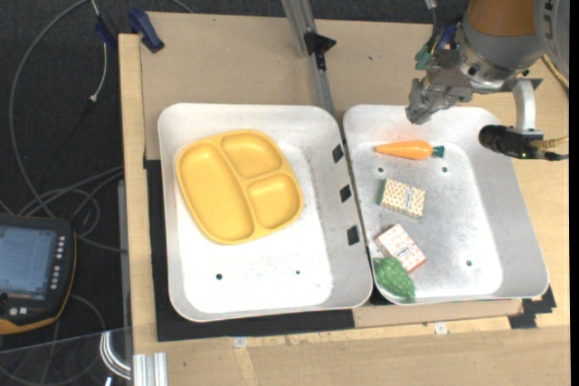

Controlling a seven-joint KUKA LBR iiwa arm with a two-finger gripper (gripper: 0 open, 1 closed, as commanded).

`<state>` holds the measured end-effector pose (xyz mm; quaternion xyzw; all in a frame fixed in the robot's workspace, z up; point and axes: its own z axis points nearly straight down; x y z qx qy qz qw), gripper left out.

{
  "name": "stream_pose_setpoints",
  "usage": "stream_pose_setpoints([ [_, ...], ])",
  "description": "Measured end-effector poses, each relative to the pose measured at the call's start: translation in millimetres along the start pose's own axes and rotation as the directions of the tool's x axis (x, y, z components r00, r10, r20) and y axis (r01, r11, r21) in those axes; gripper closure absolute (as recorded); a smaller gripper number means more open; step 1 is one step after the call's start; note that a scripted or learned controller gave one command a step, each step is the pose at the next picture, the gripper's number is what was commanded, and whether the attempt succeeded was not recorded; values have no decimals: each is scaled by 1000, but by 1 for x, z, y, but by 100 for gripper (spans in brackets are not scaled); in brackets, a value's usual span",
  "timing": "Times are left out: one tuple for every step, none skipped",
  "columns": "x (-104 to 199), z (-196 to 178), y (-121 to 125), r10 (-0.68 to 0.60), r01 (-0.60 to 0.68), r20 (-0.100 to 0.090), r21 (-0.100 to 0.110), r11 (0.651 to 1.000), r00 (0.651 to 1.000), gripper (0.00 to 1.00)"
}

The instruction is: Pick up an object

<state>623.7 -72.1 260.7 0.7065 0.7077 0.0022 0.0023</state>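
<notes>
Orange carrot (404,150) lies near the far rim of the right bin (507,221), so I judge it the likeliest target: my gripper (423,108) hovers just beyond it, carrying nothing I can see; whether its fingers are spread, I cannot tell.

Two white bins sit mid-frame: left bin (181,285), right bin (507,258). One yellow divided tray (238,185) centre-left. Right of centre: one carrot (405,150), two small boxes, patterned box (403,197) and red-and-white box (401,248), one green toy (394,278).
</notes>
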Motion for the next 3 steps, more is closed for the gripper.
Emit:
stream_pose_setpoints([
  [46,15,-16,-3,3,-3,10,1000,1000,100],
  [91,27,-33,-4,4,-3,11,1000,1000,100],
  [141,38,-55,-4,4,-3,11,1000,1000,100],
])
